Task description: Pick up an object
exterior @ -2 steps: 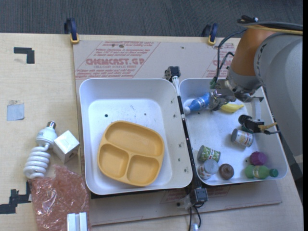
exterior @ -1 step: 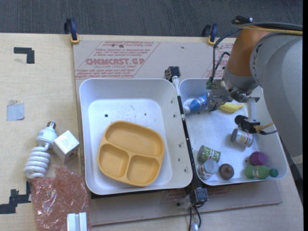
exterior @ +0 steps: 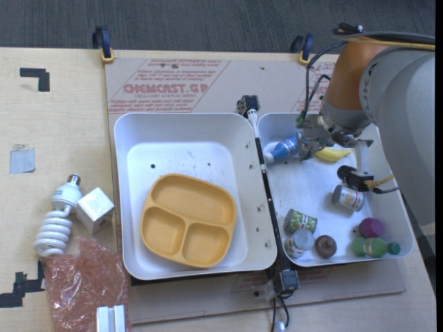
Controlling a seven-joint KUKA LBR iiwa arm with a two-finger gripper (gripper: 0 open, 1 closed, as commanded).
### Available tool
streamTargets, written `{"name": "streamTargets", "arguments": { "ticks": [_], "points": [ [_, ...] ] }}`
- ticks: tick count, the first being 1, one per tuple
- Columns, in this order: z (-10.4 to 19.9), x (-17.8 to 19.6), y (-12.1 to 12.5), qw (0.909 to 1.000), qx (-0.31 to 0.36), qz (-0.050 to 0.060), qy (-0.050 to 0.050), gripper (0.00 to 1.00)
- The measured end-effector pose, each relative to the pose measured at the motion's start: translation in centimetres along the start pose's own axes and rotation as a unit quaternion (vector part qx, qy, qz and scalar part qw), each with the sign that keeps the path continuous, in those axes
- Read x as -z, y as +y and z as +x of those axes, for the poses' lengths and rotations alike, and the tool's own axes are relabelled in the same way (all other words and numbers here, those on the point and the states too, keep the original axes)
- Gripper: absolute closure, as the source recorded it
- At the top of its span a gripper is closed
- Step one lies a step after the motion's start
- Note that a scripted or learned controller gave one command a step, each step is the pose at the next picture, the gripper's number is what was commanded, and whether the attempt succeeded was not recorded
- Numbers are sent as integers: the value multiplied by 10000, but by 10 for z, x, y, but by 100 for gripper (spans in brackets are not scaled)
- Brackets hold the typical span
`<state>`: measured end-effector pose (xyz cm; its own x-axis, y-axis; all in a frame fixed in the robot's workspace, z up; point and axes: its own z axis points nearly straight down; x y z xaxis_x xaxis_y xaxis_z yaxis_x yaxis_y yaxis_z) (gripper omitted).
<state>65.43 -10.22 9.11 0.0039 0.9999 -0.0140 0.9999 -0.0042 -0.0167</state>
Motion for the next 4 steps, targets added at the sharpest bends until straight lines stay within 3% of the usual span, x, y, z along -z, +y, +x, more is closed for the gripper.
{"name": "streamTargets", "arguments": {
  "ticks": [1,2,3,4],
  "points": [
    [1,1,-5,10000,3,-37,26,0],
    [4,1,-25,9999,16,-80,64,0],
    [-78,1,5,9999,26,-88,62,0],
    [-30,1,5,9999,32,-82,65,0]
  ]
}}
